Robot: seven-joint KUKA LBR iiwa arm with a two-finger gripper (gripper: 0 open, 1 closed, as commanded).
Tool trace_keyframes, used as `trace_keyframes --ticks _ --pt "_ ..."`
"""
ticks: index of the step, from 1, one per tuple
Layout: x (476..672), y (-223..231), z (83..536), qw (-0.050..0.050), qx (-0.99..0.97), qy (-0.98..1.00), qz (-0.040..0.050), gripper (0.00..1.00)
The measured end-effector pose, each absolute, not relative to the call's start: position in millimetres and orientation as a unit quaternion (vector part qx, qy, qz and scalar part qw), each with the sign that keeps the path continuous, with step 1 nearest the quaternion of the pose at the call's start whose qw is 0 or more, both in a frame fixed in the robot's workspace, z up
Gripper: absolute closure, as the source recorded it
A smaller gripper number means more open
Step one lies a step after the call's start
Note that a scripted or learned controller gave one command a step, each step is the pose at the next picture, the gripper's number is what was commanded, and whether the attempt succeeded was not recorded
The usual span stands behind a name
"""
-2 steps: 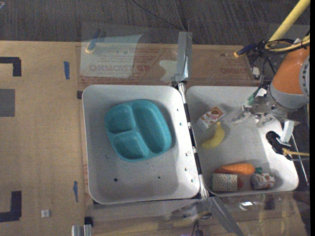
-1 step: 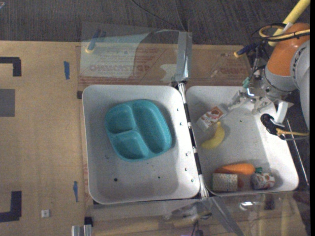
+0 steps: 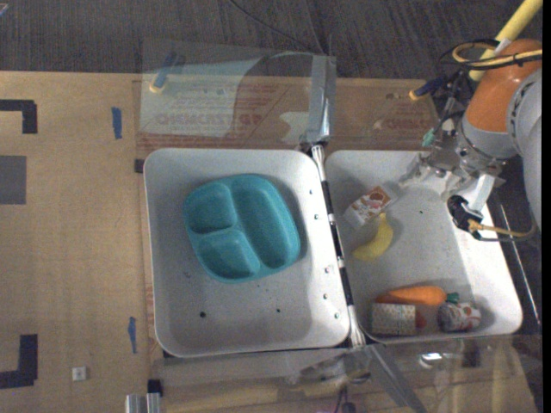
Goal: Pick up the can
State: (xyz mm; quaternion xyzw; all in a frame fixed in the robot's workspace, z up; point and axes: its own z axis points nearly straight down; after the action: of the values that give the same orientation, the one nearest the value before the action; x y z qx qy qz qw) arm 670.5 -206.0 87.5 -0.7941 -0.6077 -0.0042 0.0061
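Camera view: hand hangs over right bin's far edge, finger state unclear. Can lies in near right corner, beside carrot.

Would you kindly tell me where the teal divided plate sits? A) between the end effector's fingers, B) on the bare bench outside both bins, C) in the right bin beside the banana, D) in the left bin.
D: the teal divided plate lies flat inside the left bin, while the banana is in the right bin.
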Motion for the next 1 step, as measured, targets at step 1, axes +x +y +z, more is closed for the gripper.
trace_keyframes --ticks 1 --pt "608.4 -204.9 87.6 0.001 -0.780 -0.626 -0.0023 0.00"
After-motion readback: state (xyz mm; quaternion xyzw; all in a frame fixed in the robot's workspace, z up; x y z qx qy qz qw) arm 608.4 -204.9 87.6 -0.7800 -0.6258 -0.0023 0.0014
